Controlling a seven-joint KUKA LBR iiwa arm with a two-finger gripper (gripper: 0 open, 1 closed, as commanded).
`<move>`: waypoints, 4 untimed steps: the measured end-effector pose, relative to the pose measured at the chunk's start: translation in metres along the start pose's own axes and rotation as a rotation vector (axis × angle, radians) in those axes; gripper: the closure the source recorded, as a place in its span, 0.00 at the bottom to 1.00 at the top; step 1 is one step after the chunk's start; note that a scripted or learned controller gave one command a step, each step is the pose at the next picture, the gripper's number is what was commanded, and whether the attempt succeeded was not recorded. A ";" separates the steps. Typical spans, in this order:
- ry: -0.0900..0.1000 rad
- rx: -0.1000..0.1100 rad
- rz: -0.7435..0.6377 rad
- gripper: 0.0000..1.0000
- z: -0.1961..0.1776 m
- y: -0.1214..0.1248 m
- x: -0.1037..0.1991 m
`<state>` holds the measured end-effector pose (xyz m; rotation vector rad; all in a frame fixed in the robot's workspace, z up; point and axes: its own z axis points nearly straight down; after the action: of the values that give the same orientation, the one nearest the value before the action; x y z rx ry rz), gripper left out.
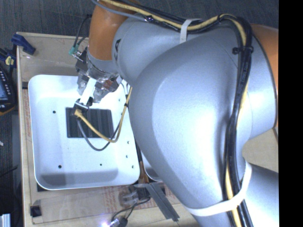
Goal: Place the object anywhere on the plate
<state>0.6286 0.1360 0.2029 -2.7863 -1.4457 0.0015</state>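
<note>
In the camera view we see the left bin [47, 93], white and shallow, and we place everything else against it. The grey arm [189, 103] takes up the side of the frame to the bin's right and covers that edge of the bin. Its orange band [102, 27] sits above the bin's far right corner.

From that band the wrist slants down into the bin, and the tool [91, 94] hangs over the far part of the bin floor, a little right of the bin's middle. We cannot tell whether the tool is apart or together, and we see nothing clamped in it.

A dark ribbed rectangle [89, 122] lies flat on the bin floor near the bin's centre. Its far edge is just under the tip of the tool, and we cannot tell whether the two touch. We also cannot tell whether this flat piece is the plate or the object to be placed.

Small holes [60, 166] dot the bin floor around it. Beyond the bin's far wall, the wooden bench [47, 46] shows bare, and a blue clamp [23, 44] sits past the bin's far left corner. Off the bin's near right corner, a sliver of the right bin [150, 175] peeks out from under the arm.
</note>
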 end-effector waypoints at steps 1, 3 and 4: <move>-0.005 0.004 0.102 1.00 0.113 -0.028 0.068; 0.001 -0.001 0.178 1.00 -0.034 0.011 0.012; 0.000 0.000 0.177 0.00 -0.034 0.011 0.013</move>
<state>0.6445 0.1401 0.2367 -2.9033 -1.1940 0.0022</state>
